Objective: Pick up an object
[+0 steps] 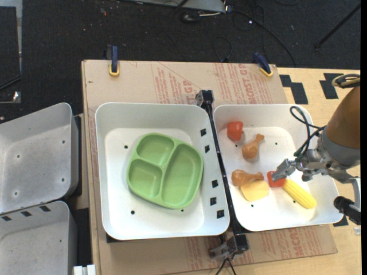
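Observation:
The right bin (269, 222) holds several toy foods. A red pepper (234, 130) lies at the back, with a brown drumstick (252, 146) just in front of it. A second drumstick (246, 177) touches a yellow cheese wedge (254, 191). To their right sit a small red piece (276, 180) and a yellow corn cob (300, 194). My gripper (291, 176) hangs low over the red piece and the corn's upper end. It is open, one finger reaching toward the red piece, and nothing is held between the fingers.
The left bin (109, 153) carries a green divided plate (165, 170). A black divider (215, 153) separates the two bins. Grey trays (34, 148) lie off the bench at the left. The arm's orange band (347, 116) rises over the right bin's far-right rim.

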Robot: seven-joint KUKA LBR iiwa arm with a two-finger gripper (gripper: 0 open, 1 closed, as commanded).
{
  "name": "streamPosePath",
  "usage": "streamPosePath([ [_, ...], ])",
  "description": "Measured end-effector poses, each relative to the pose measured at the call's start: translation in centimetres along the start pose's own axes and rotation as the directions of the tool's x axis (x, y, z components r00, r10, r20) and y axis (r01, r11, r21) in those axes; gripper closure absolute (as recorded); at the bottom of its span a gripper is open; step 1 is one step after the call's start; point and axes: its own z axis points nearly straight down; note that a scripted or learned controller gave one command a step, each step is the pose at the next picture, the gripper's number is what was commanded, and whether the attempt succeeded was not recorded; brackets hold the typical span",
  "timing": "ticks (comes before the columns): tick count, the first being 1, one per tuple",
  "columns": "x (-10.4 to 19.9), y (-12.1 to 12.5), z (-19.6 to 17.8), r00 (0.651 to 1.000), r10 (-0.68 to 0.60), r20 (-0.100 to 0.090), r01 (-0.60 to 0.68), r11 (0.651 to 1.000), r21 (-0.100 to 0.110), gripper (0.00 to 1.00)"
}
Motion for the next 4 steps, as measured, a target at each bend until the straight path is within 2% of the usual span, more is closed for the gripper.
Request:
streamPosePath([
  [1, -0.1, 0.4, 4.4, 1.0, 0.0, 0.0, 0.0, 1.0, -0.001, 0.0],
  [2, -0.1, 0.4, 3.2, 1.0, 0.002, 0.001, -0.002, 1.0, -0.004, 1.0],
  [4, 0.4, 0.0, -9.0, 1.0, -0.004, 0.004, 0.005, 1.0, -0.011, 1.0],
])
